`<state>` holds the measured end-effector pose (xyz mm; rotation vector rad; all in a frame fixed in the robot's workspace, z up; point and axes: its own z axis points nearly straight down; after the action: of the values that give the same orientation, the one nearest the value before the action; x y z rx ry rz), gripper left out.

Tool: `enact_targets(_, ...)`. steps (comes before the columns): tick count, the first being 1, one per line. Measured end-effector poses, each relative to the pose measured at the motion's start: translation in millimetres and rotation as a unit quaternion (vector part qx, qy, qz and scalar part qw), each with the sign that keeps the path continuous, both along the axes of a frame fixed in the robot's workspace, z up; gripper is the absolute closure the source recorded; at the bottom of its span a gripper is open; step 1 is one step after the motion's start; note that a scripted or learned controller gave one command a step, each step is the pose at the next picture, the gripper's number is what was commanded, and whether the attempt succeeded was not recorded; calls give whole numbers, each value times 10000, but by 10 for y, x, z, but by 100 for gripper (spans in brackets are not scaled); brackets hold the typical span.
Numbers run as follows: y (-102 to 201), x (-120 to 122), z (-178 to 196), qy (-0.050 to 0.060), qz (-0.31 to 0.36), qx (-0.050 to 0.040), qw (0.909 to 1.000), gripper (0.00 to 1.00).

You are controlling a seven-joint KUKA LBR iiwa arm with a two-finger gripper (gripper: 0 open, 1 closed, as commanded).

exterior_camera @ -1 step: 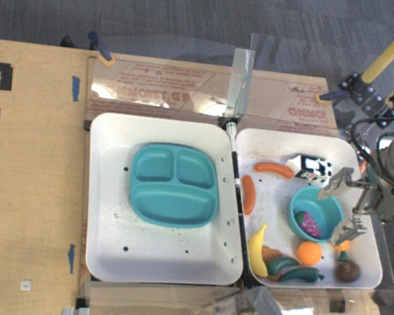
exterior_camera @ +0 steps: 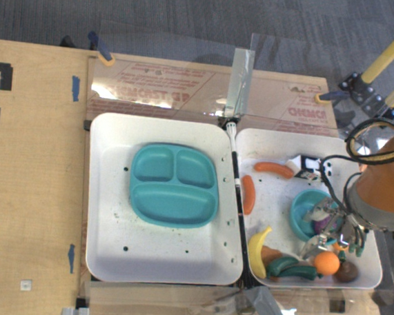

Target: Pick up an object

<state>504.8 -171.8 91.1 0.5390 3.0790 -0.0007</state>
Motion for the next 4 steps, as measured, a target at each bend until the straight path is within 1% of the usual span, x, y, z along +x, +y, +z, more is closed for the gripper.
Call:
enact_targets(1,72,-185,7,-36,-34,-18,10000,0)
enact_targets(2,-416,290,6,-28,756,36,9971,0)
enact_targets(3,-424,320,147,-78,760,5,9971,100)
enact_targets(4,-281,725,12,141,-790,72,9967,100)
